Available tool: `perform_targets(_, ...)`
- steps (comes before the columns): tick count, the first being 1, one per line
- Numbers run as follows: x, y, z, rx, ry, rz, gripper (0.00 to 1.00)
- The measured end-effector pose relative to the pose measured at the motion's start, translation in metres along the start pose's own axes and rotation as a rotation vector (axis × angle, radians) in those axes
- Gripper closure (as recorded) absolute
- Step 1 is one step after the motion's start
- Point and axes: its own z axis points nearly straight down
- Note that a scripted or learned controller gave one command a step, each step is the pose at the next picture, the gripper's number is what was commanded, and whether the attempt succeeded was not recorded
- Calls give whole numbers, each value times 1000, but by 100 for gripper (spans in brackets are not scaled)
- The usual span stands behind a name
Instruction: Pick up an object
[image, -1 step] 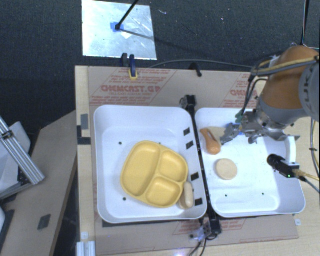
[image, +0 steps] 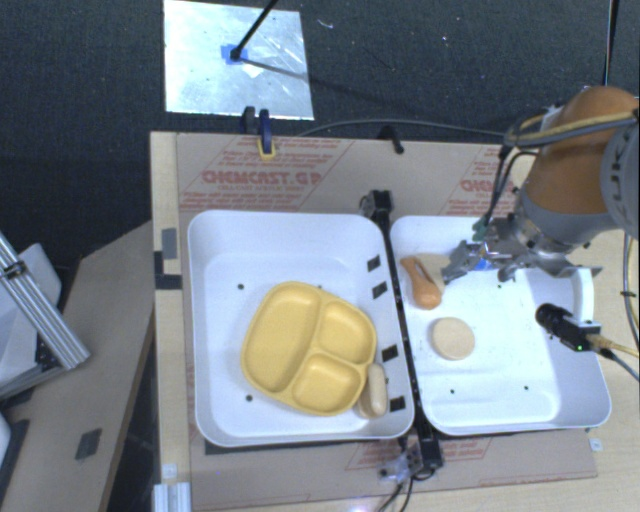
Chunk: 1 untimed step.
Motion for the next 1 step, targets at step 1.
perform_targets(1, -4, 1, 43, 5, 1, 2, 0)
